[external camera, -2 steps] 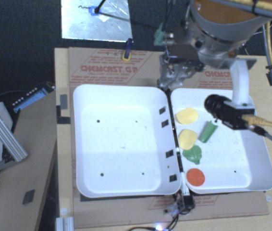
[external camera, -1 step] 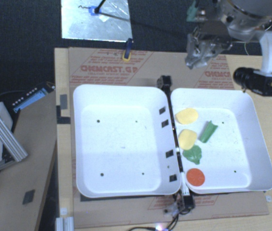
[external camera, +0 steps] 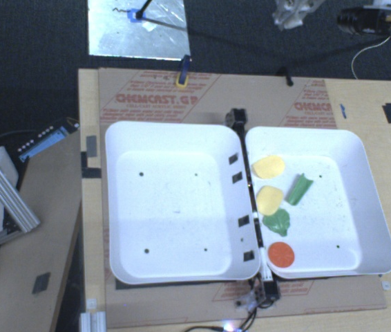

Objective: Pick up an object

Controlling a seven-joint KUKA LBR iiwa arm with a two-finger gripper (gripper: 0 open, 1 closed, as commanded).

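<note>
From my console, the surface (external camera: pixel 361 95) carries 2 shallow white bins side by side; the left bin (external camera: pixel 175 199) has nothing I would go for, and the right bin (external camera: pixel 347 206) holds all 5 candidates, bunched against its left wall next to the divider. The hand (external camera: pixel 293 7) hangs at the top of the view, well apart from both bins and above the dark floor beyond the surface; it is too blurred for me to tell whether it is open or closed, and I see nothing between its tips.

I judge the step in hand to be the approach, with no pick begun. To do it well I would bring the hand over the right bin and choose a piece with free space on 2 sides.

Largest first: the upper yellow piece (external camera: pixel 269 166) is a flat rounded blob, the lower yellow piece (external camera: pixel 269 199) much the same, just below it. The green leafy piece (external camera: pixel 277 220) touches the lower yellow one, so I would avoid that pair. The green stick (external camera: pixel 298 189) lies tilted, slim and clear of its neighbours: my preferred target, gripped across its narrow width. The orange disc (external camera: pixel 281 254) sits alone nearest the front edge, but looks flat and may slip.
</note>
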